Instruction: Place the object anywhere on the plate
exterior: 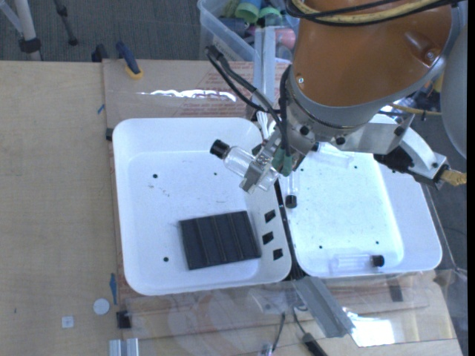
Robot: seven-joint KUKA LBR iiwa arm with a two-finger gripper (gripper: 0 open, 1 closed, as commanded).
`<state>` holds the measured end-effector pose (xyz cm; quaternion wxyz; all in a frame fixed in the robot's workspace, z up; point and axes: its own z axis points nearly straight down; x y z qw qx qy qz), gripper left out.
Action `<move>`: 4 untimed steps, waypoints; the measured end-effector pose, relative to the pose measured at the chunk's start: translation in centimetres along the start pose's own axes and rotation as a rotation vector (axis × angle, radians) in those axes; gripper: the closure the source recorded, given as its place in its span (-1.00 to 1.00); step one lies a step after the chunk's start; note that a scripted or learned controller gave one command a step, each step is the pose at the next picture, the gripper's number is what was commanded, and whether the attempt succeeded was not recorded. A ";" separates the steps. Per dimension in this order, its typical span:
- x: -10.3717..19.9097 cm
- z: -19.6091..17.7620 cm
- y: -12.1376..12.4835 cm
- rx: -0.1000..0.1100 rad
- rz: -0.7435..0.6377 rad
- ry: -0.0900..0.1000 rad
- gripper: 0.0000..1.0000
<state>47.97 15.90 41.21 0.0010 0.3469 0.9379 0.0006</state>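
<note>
1. White left bin [141, 199] holds black ridged plate [220, 239].
2. Gripper [261, 170] above plate, clamped on clear vial [236, 158].
3. Vial: light, rigid, slick, likely breakable; grip mid-body, not black cap.

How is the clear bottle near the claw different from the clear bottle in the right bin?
The clear bottle near the claw is up at the claw, above the left bin, cap pointing upper left. The clear bottle in the right bin lies flat near the front wall, cap pointing right. Both are transparent with black caps.
</note>
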 end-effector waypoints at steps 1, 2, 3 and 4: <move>-0.3 0.4 -0.4 0.002 -0.112 0.001 1.00; -1.0 -1.6 -1.1 -0.002 -0.293 -0.002 1.00; -1.0 -2.4 -1.1 -0.003 -0.685 -0.004 1.00; -0.6 -2.4 -0.7 -0.004 -0.985 -0.004 1.00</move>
